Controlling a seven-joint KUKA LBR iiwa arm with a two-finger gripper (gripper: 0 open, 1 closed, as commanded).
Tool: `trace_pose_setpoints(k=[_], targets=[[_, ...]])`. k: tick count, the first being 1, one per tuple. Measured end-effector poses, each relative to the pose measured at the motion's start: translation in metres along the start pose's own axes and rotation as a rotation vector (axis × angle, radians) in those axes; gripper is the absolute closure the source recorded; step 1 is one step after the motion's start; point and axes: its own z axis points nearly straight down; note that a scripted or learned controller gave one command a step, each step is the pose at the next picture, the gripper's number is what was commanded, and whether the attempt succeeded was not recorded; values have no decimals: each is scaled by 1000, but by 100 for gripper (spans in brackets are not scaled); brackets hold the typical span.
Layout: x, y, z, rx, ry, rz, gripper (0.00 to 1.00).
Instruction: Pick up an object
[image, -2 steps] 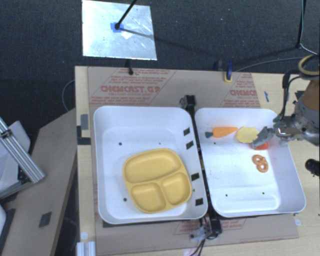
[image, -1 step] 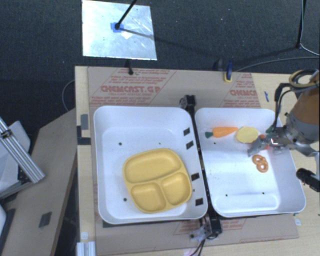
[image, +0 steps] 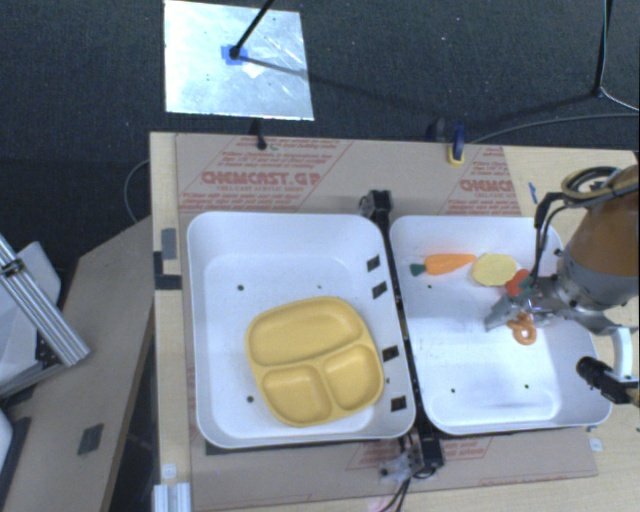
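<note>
Small orange ring-shaped toy (image: 523, 331) in the right white bin (image: 480, 400), just below a yellow disc (image: 494, 269) and orange carrot (image: 449, 264). Gripper (image: 512, 318) poised over the ring, approaching; finger opening impossible to tell. Next, probably: descend, close.

The arm (image: 605, 250) runs off the frame's right edge; its wrist hides part of the small red object (image: 516, 283) and orange ring (image: 523, 331), both too small to identify
</note>
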Motion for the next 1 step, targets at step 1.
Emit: trace_pose_setpoints(k=[1], targets=[[-1,3,31,-8,-3,0,0]])
